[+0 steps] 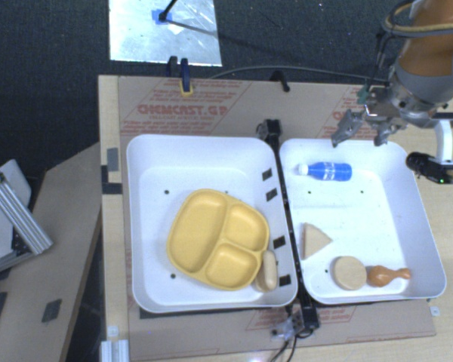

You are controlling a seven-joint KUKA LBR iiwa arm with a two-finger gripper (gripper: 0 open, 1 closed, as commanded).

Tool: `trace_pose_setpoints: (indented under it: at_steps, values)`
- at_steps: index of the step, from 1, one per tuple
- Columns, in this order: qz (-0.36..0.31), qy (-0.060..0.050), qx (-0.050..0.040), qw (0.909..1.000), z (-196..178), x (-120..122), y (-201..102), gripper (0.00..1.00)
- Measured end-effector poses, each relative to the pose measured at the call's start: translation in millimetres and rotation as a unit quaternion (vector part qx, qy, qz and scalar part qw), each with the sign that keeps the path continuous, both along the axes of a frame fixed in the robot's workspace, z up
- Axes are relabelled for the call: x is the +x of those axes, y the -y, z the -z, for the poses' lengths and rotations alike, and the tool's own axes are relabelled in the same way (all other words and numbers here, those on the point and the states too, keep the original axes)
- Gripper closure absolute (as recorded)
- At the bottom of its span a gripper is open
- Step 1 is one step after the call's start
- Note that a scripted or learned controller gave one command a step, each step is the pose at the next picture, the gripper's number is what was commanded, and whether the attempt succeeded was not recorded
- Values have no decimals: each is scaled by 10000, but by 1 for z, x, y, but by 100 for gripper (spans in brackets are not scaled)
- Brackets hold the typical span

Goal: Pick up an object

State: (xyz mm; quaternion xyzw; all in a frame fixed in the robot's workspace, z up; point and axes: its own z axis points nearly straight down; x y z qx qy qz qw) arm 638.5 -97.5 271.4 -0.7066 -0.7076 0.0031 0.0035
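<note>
Two white bins [211, 148] on a cardboard sheet [204, 104], metal plate [166, 21] behind, aluminium rail [15, 213] at left

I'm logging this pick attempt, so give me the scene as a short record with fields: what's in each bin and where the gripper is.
left bin: yellow divided tray, pale bread roll against its near right corner
right bin: blue bottle lying on its side, tan wedge, round tan piece, brown drumstick
gripper: above the right bin's far edge, fingers spread, nothing between them
nearest item to gripper: blue bottle

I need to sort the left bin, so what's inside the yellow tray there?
The yellow tray shows three bare compartments. A beige piece lies beside its lower right edge, outside it. Whatever is under the tray is hidden.
</note>
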Motion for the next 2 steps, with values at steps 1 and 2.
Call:
trace_pose_setpoints:
  at_steps: [1, 2]
  values:
    - [-9, 55, -6, 10000, -7, 2, 0, 0]
    - [1, 32, -2, 10000, 50, -8, 1, 0]
